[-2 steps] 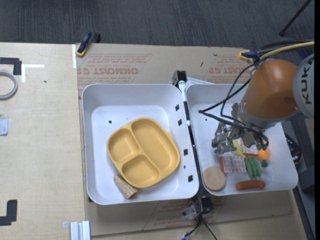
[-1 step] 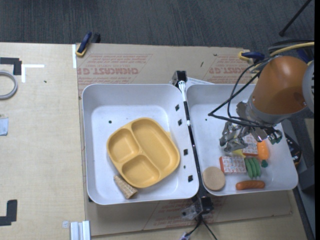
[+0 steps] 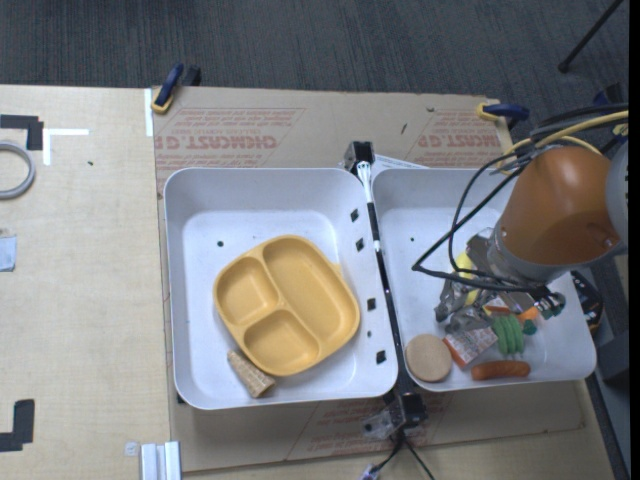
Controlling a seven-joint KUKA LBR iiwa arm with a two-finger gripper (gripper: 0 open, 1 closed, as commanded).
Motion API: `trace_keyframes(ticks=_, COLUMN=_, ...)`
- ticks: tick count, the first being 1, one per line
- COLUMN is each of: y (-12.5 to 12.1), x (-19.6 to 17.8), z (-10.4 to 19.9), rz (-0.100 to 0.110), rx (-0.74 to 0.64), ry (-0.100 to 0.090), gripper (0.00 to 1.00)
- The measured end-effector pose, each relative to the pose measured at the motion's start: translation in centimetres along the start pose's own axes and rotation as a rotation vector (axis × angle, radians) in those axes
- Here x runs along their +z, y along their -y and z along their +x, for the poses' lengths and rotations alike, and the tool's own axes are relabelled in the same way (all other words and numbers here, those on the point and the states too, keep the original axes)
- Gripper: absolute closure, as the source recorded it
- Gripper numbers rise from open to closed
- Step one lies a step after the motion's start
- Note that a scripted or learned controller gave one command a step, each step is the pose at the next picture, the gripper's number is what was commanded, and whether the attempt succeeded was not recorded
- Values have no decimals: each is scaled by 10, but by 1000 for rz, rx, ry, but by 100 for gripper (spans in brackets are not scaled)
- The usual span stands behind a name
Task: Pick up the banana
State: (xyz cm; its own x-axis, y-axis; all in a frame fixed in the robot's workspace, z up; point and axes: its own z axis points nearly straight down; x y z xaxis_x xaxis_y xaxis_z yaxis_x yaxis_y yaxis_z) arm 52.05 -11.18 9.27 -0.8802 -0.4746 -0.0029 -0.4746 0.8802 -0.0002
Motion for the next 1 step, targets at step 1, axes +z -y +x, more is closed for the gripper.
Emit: trace_keyframes(ticks=1, y=23, x=-72, z=-80, rz=1, rx=-167, ry=2, gripper=100)
